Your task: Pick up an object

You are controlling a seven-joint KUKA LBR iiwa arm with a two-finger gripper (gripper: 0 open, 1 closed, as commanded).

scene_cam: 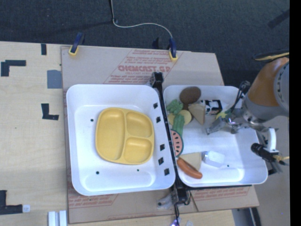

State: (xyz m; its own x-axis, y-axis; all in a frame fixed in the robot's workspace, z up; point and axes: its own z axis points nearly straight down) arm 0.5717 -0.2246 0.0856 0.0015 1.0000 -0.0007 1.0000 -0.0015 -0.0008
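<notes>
Arm (270,91) leans over right bin (251,173); gripper (214,127) low, finger state unclear

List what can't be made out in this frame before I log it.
- The hand over the right bin: too small and blurred to tell its finger state or whether it holds anything.
- The toys along the divider: the watermelon slice and green vegetable overlap.
- The black-and-white item: too small to identify.
- The arm: cut off by the camera view's right side.
</notes>
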